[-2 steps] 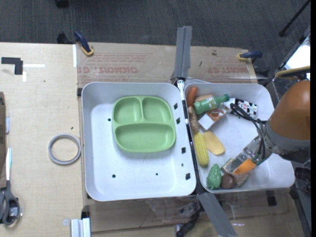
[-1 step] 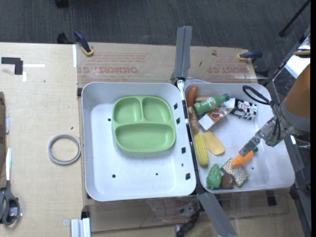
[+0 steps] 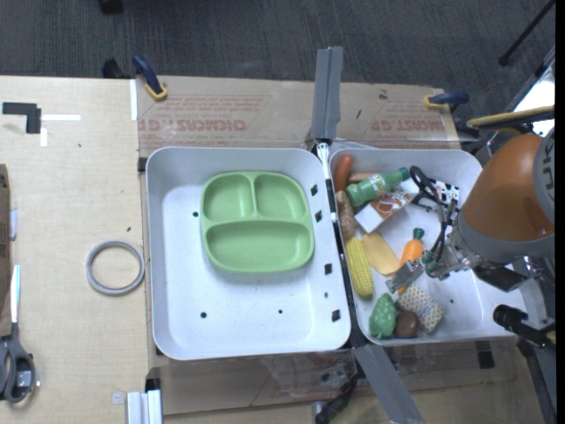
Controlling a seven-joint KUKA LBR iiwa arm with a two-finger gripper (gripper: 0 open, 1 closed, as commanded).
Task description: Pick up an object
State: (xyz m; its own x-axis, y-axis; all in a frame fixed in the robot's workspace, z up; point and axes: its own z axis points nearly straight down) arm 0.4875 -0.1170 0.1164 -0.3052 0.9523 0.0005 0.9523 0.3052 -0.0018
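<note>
Two shallow white bins are sitting side by side on a bench as a grey KUKA arm [image 3: 512, 206], marked by its orange band, is reaching in from the right over the right bin [image 3: 468, 321]. Its gripper [image 3: 434, 263] is hanging low among a clutter of toy foods there, just beside a small orange carrot-like piece [image 3: 412, 251] and above a grey flat item [image 3: 403, 277]; whether anything is caught between its tips cannot be told from this angle. A corn cob [image 3: 359, 267] is lying along the bin's left side, with a green bottle [image 3: 378, 185] near the far wall, a yellow wedge [image 3: 382, 254] at the middle, and a green strawberry-shaped piece [image 3: 382, 316], a brown ball [image 3: 406, 324] and a checked pouch [image 3: 422, 306] clustering at the near edge. The left bin [image 3: 177, 316] is holding a green divided plate [image 3: 257, 221]. A grey tape ring [image 3: 115, 266] is resting on the bench at left, with scissors [image 3: 15, 360] lying near the corner.
</note>
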